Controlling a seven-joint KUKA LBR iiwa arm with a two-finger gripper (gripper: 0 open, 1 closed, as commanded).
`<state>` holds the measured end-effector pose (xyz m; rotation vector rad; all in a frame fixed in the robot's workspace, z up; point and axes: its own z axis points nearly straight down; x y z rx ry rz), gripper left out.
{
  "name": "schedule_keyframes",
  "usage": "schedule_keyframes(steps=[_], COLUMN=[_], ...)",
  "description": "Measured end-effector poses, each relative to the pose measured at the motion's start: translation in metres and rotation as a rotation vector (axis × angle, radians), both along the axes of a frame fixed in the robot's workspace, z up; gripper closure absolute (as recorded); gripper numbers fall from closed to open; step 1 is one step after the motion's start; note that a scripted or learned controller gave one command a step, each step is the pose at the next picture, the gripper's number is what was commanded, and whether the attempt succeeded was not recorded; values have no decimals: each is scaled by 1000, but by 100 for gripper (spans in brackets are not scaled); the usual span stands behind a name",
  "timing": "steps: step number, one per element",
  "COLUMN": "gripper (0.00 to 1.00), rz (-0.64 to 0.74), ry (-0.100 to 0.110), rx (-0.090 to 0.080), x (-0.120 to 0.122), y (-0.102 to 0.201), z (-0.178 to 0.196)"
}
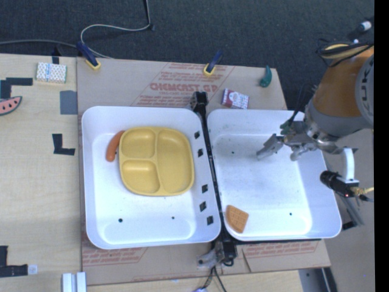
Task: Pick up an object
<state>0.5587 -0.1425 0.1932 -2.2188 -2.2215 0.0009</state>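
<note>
Objects for picking, listed left to right as you see them from above: in the left bin, an orange sausage-shaped piece lying against the left edge of a yellow divided plate; in the right bin, one tan cracker-like piece near the front left corner, well apart from everything else. Claw: it hangs over the upper right part of the right bin, its two fingers spread apart with nothing between them. Status: nothing is lifted, every item rests on its bin floor, so you should count the grasp as not yet begun. Remaining, by my reading: choose an item, bring the claw down over it, close, and lift; the cracker-like piece shares the claw's bin and looks the likelier target. Off-bin items on the table: a small red packet just behind the bins.
</note>
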Motion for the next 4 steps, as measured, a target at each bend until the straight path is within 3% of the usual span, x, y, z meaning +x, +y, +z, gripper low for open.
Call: schedule_keyframes(steps=[1, 2, 3, 4], gripper=[0, 0, 0, 100], rz=[1, -1, 1, 1], ry=[1, 1, -5, -5], rx=[0, 0, -2, -2], x=[47, 1, 57, 57], y=[47, 31, 48, 48], z=[-47, -102, -107, -98])
